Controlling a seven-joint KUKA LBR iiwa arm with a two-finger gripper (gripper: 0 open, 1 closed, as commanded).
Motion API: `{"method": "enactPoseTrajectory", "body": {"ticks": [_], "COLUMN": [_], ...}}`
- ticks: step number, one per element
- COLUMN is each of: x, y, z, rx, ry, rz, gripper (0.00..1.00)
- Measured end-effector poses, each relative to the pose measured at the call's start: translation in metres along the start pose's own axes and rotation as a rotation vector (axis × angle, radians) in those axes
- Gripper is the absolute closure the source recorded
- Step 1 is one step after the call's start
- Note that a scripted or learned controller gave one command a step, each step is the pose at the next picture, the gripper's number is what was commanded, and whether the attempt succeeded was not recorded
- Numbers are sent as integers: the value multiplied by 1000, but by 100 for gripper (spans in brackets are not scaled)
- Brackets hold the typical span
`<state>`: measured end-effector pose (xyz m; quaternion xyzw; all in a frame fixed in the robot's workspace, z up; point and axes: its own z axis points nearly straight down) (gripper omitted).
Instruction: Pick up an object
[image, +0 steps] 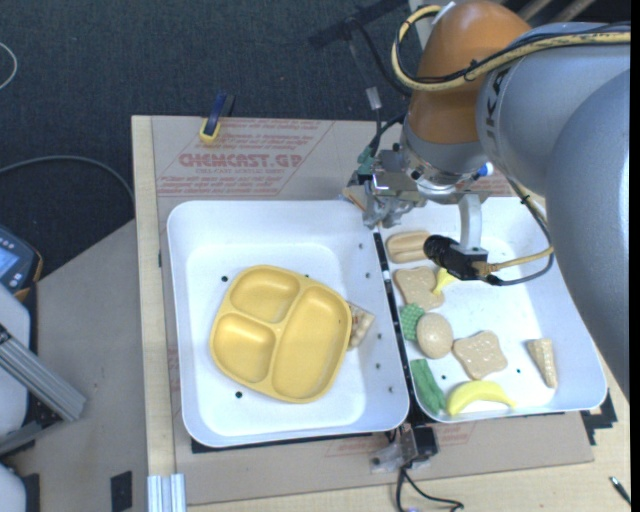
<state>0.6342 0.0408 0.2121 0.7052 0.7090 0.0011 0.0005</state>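
Now the gripper (385, 205) is hovering at the right bin's (570, 330) far-left corner, its state impossible to tell, just beyond the small bread roll (407, 246), which is looking light, rigid, best pinched across its short width.

Two bins sit side by side. The left bin (190, 300) holds a divided plate (280, 332). The right bin (570, 330) holds small food pieces, a banana (478, 397) nearest the front.

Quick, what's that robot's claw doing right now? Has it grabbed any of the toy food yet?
Gripper: hangs over the far end of the divide between the two bins; whether it is open, shut or holding anything cannot be told.
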Motion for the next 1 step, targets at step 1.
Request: {"method": "enactPoseTrajectory", "body": {"ticks": [1], "x": [44], "y": [17], "z": [-5], "rx": [-2], "ry": [0], "rz": [1], "gripper": [100]}}
